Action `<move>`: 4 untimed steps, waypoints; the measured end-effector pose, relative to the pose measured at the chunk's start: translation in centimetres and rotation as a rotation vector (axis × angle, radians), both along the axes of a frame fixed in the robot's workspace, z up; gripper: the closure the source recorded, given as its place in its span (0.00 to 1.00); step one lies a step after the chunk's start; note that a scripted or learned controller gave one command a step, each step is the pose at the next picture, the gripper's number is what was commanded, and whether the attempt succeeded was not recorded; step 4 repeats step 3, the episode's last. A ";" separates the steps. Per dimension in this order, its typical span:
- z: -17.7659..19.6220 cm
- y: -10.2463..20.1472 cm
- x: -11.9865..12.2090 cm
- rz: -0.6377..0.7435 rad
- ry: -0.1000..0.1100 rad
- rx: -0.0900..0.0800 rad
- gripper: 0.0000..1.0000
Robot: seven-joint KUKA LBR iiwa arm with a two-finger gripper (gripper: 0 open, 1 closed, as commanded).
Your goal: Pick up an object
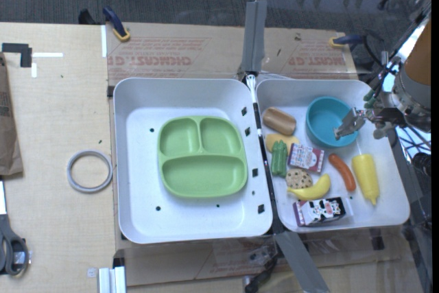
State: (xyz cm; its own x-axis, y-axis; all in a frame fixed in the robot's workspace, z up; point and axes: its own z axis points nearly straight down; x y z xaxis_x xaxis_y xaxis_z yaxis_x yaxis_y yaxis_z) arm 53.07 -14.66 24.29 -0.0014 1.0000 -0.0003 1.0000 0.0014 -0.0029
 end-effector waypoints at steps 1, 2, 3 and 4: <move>-15.2 -1.5 -3.3 0.067 0.001 0.004 0.00; -14.4 -1.7 -3.3 0.064 0.002 0.003 1.00; 2.8 7.3 0.1 0.074 -0.003 -0.001 1.00; 2.8 7.3 0.1 0.074 -0.003 -0.001 1.00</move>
